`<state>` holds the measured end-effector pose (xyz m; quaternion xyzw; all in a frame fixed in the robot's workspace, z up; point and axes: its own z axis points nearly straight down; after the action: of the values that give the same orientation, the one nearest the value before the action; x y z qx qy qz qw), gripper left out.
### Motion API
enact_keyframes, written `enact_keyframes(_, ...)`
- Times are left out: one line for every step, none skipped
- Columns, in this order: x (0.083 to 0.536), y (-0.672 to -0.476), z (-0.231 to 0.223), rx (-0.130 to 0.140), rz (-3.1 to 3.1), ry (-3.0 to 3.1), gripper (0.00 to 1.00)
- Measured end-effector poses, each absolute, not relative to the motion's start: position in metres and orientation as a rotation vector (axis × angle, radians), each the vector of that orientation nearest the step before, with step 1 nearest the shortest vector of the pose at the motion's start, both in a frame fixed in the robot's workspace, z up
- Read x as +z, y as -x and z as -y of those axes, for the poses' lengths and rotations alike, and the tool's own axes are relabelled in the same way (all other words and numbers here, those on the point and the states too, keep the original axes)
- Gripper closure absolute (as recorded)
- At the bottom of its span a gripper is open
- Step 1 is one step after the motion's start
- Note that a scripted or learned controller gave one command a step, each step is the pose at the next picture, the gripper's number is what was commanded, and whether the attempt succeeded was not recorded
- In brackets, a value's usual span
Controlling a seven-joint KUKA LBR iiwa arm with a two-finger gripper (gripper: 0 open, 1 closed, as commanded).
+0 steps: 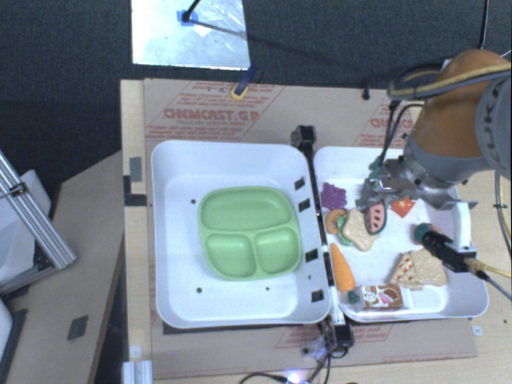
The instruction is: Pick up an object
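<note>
1. Arm [460,114]: grey with an orange band, reaching in from the right over the right-hand bin.
2. Gripper [376,202]: low over the far-left part of the right bin [472,298], directly above the watermelon slice; whether it is closed or parted cannot be told from this slanted view.
3. Watermelon slice [375,218]: red with a green rind, lying just below the gripper and overlapping the far edge of a pale bread-shaped piece [357,232].
4. Purple grape cluster [334,194]: left of the gripper, near the divider between the bins.
5. Small red-orange piece [402,207]: just right of the gripper.
6. Carrot [342,268]: orange, lying near the left wall of the right bin, nearer than the bread-shaped piece.
7. Sandwich wedge [418,270]: toward the near right of the same bin.
8. Flat brown-and-white packet [379,297]: along the near wall, between the carrot and the sandwich wedge.
9. Left bin [172,166]: holds a green three-compartment plate [250,232] at its centre.
</note>
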<state>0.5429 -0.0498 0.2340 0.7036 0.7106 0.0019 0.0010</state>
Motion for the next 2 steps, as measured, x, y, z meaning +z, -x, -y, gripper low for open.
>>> enact_keyframes(0.239, -0.566, 0.005, 0.006, -2.231, -2.210, 1.00)
enact_keyframes(0.220, -0.580, -0.029, 0.002, -2.229, -2.212, 1.00)
